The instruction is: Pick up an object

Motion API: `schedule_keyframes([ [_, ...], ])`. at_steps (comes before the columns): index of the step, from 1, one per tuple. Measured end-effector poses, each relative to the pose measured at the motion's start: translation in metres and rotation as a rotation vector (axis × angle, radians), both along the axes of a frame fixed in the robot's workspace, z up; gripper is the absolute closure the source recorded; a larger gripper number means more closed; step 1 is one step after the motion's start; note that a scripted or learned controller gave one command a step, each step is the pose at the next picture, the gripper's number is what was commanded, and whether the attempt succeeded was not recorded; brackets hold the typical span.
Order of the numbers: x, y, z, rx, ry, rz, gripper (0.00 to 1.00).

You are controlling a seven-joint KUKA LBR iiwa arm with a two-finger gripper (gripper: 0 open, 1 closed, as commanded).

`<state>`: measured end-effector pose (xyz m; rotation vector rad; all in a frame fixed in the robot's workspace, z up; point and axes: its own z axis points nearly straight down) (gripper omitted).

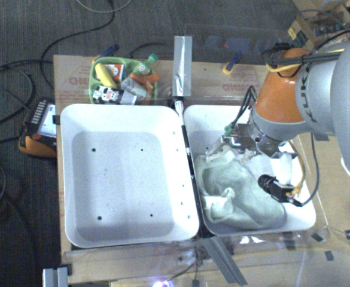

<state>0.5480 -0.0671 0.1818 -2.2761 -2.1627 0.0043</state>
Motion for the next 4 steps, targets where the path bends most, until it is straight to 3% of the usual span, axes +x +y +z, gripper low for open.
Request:
schedule_keyframes([
  [1, -0.035, -0.03, -0.087, -0.001, -0.01, -0.017, 0.0],
  [2, -0.01, -0.092, -0.09, -0.004, -0.024, -0.064, 0.0],
  [3, 0.01, -0.129, -0.086, -0.001, -0.001, 0.205, 0.0],
  [4, 0.011, -0.128, -0.078, 0.001, -0.002, 0.205, 1.0],
])
